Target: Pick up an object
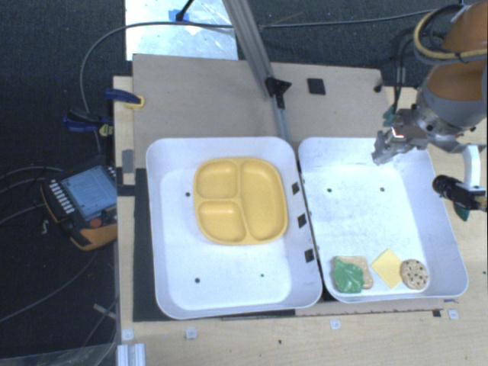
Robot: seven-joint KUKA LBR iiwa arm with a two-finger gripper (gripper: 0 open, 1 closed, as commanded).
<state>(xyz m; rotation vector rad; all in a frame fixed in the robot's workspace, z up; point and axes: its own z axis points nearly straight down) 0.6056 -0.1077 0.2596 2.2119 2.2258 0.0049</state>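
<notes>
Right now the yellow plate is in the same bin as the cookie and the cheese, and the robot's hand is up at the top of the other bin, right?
Not quite. The camera view shows the yellow plate alone in the left bin. The cookie and the cheese lie in the right bin, and the gripper hangs over that same right bin's top edge.

Pincer (383, 149) hovers over right bin (427, 204); yellow plate (240, 200) left.
</notes>
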